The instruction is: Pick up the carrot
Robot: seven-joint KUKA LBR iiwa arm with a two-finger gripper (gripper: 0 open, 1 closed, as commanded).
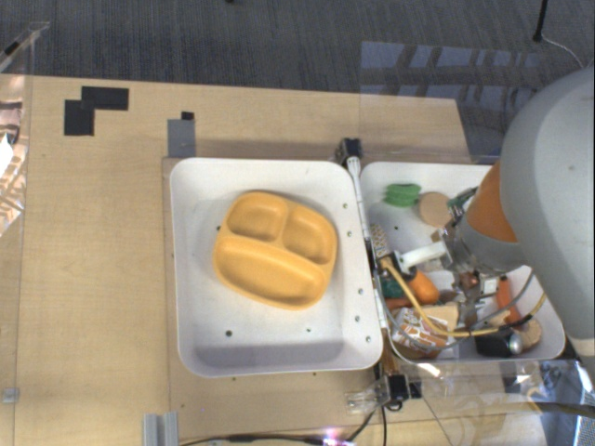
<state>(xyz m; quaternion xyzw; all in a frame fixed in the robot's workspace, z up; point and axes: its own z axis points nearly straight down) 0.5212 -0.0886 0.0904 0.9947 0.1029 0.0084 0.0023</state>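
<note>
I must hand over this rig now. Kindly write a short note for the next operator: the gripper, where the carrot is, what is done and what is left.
Gripper: down in the right bin, among the clutter; whether its fingers are open or shut cannot be seen.
Carrot: the orange piece lying in the right bin, just left of the gripper, beside other small items. It seems to rest in the bin, not lifted.
Left bin: holds a yellow divided tray.
Done: arm has reached into the right bin.
Left: grasp the carrot and lift it out.
</note>
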